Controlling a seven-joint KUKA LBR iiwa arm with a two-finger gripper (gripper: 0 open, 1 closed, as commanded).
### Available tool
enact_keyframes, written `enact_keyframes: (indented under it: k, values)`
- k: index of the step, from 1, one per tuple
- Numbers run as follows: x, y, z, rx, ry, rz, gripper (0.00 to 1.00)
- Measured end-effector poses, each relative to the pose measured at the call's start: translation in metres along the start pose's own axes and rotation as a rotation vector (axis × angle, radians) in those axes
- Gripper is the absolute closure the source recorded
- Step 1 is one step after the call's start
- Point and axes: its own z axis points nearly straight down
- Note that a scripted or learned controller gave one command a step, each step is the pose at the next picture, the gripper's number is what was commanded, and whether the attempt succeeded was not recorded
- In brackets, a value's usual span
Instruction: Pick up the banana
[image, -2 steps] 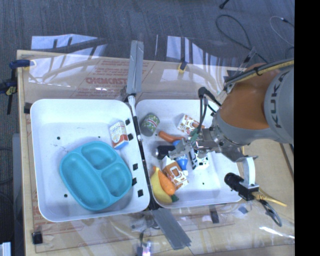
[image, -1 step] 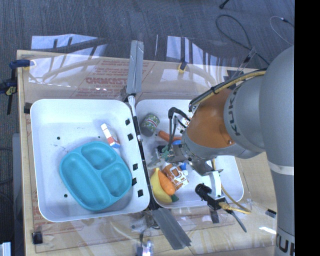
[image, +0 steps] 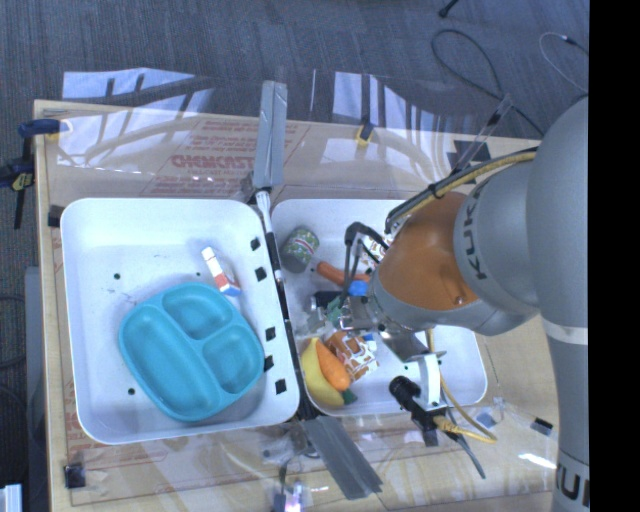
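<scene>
The left bin (image: 100, 240) holds a teal divided tray (image: 192, 349) with three compartments, lying flat in the near half of the bin toward its right wall. Just beyond the tray's far edge lies a small white tube-like item with a red and blue end (image: 219, 270), angled toward the divider and apart from the tray rim. Black clips sit along the shared wall between the two bins. The right bin (image: 330, 215) contains a cluster of objects on its left side. A small round greenish object (image: 299, 244) rests near the far left corner. Just right of it, an orange carrot-shaped item (image: 330, 271) lies with its far end hidden under the arm. The banana (image: 317, 369) lies in the near left corner of the right bin, close beside the bin's left wall, its length running roughly from far to near. An orange object (image: 336, 372) lies against the banana's right side, and a printed packet (image: 354, 352) in red and white sits just beside that, toward the arm. The gripper (image: 345, 310) hangs over the middle of this cluster, beyond the banana, and is largely hidden by the wrist and cabling; whether it is released or clenched cannot be determined. The grey arm (image: 520, 250) with its orange band (image: 425, 265) covers the right half of the right bin.
</scene>
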Motion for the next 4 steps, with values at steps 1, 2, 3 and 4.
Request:
enact_keyframes:
  k: [1,2,3,4]
  values:
    - [0.003,0.006,0.008,-0.003,-0.017,-0.443,0.0]
    - [0.0,0.037,0.015,0.024,-0.002,-0.204,0.0]
    - [-0.075,0.151,0.034,0.048,0.023,-0.316,0.0]
    - [-0.008,0.109,0.028,0.045,0.01,-0.297,0.0]
